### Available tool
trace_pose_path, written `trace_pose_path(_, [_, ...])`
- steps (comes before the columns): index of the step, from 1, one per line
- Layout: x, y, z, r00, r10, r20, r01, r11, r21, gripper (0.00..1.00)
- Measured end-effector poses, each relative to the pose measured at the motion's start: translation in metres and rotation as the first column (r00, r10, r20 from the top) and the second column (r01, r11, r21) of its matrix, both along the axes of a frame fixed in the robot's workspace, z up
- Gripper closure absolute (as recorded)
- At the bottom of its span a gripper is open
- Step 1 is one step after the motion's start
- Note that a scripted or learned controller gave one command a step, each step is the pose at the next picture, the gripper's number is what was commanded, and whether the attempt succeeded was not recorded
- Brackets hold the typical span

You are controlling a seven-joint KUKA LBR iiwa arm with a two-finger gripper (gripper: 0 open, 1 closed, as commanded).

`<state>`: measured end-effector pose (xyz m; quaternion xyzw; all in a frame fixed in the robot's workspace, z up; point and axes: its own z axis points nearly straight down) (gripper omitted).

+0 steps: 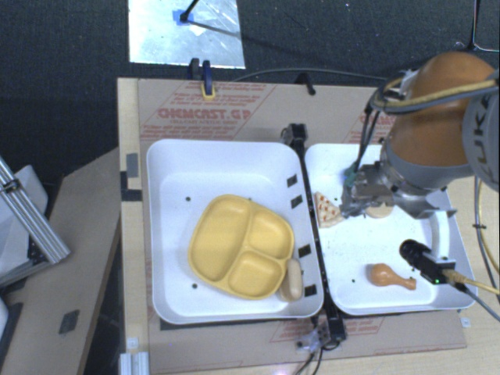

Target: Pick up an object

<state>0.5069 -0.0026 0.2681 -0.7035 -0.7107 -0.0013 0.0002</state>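
A yellow divided plate lies in the left bin, with a tan bread roll against its right side. In the right bin, a pizza slice rests near the left wall, a brown drumstick lies toward the front, and a pale round piece peeks out under the arm. My gripper hangs low over the right bin between the pizza slice and the pale piece. The wrist hides its tips.
A black divider strip runs between the two bins. A shiny metal sheet lies behind the bench, and an aluminium rail sits at the far left. The arm's bulk covers the right bin's back right.
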Motion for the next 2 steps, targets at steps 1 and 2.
trace_pose_path(1, [-0.001,0.051,-0.002,1.000,0.000,0.000,0.000,1.000,0.000,1.00])
trace_pose_path(2, [-0.011,0.109,-0.025,1.000,0.000,-0.003,0.000,1.000,0.000,1.00])
